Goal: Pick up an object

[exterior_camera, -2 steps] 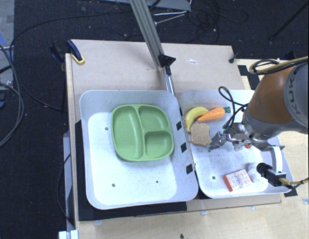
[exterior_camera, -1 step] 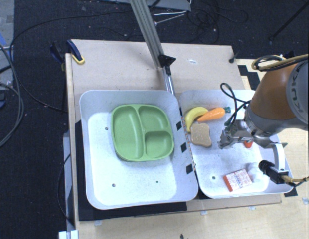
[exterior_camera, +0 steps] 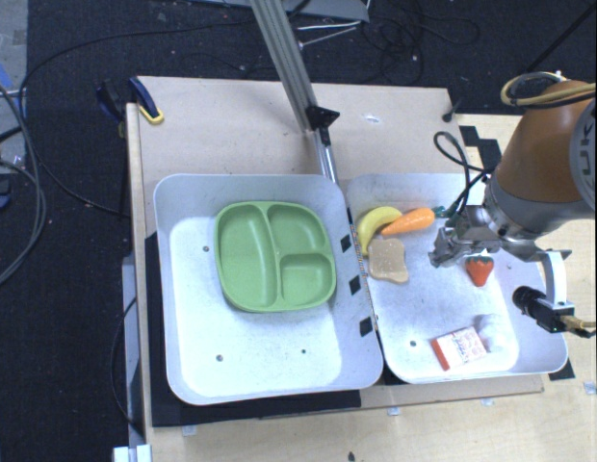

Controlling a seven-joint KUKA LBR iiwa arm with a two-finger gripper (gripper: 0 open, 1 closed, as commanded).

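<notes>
My hand, a grey metal two-finger assembly below the orange-banded wrist, hung low over the middle of the right-hand shallow white bin; whether it was open or closed could not be told, since the arm's own bulk and the slanted view masked it. Nothing was visibly gripped. I judged the posture to be an approach or a probe, with no object yet secured.

Just beside my hand, on its right in the view, lay a small red strawberry-shaped toy with a green cap, the nearest candidate for picking. To the other side of the hand, an orange carrot-shaped toy lay with one end over a curved yellow banana-shaped toy, and a tan bread-slice-shaped piece sat just below them, close to the bin's inner wall. This cluster was crowded, which would probably have made a clean grip harder there. A small red-and-white rectangular packet lay flat and alone toward the near edge, well apart from the rest.

The left-hand shallow white bin held a single green plastic plate with three compartments, all of them bare, set toward the bin's far side. Both bins sat side by side, edges touching, on the pale wooden surface, within my reach from the right.
</notes>
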